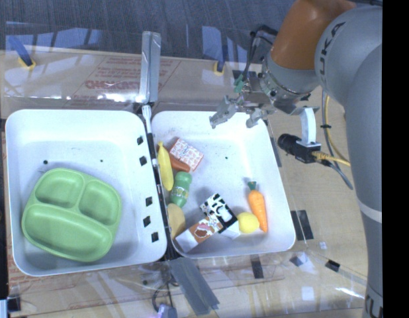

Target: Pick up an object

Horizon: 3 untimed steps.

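Observation:
The right bin [274,171] holds several small objects: a yellow banana [165,167], an orange-and-white carton [186,155], a green bottle [181,189], a carrot [257,205], a lemon [248,223], a black-and-white cow-print box [218,210], a brown carton [201,232] and a yellowish pear [175,216]. My gripper [238,116] hangs over the bin's far edge, well above and behind these objects. Its two grey fingers are spread apart with nothing between them.
The left bin [32,128] holds a green divided plate [71,214]. A metal bar [150,68] stands at the joint between the bins. The grey arm with its orange band [310,18] and cables fills the upper right.

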### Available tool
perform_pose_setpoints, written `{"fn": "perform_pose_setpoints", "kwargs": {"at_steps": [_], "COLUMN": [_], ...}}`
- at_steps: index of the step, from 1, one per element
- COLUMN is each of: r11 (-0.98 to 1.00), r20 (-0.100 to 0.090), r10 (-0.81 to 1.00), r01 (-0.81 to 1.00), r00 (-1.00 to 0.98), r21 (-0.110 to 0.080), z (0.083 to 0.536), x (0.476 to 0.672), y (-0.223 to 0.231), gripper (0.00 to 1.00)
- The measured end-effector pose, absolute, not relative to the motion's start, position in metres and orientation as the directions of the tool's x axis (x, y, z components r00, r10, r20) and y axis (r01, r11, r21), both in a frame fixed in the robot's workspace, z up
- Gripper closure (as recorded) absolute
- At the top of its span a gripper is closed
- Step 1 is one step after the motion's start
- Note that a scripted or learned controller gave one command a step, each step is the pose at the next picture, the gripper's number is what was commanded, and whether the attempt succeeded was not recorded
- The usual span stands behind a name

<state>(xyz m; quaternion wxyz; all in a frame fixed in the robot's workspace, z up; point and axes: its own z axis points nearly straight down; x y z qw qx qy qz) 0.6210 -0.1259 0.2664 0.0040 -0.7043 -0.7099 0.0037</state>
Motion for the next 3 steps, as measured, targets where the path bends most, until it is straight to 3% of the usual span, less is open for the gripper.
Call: {"fn": "perform_pose_setpoints", "kwargs": {"at_steps": [1,2,3], "r11": [-0.042,-0.057,-0.051], "r20": [0.001,-0.002,0.003], "r10": [0.999,0.998,0.999], "r01": [0.999,0.998,0.999], "r00": [0.042,0.057,0.051], "r21": [-0.012,0.000,-0.002], "z": [0.150,0.094,0.102], "x": [0.582,0.648,0.650], "y": [-0.141,-0.111,-0.109], "gripper": [0.00,0.00,1.00]}}
